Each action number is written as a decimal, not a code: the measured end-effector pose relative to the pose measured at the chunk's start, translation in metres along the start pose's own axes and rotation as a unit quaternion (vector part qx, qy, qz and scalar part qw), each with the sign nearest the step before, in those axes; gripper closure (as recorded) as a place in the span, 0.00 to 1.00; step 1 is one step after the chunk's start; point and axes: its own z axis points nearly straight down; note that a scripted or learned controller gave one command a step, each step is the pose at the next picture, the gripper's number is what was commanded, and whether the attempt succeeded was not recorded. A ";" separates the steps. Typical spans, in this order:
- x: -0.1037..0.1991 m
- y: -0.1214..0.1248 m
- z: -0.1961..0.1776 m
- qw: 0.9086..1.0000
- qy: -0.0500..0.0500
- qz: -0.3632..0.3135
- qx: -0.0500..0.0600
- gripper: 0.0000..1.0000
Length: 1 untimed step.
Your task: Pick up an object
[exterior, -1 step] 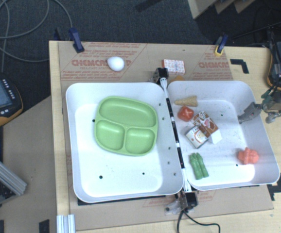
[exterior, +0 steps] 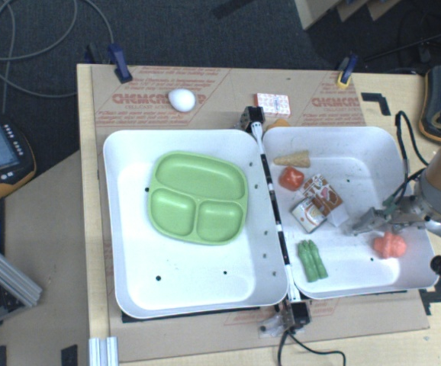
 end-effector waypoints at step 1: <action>0.001 -0.024 0.010 1.000 0.002 0.000 0.001 0.00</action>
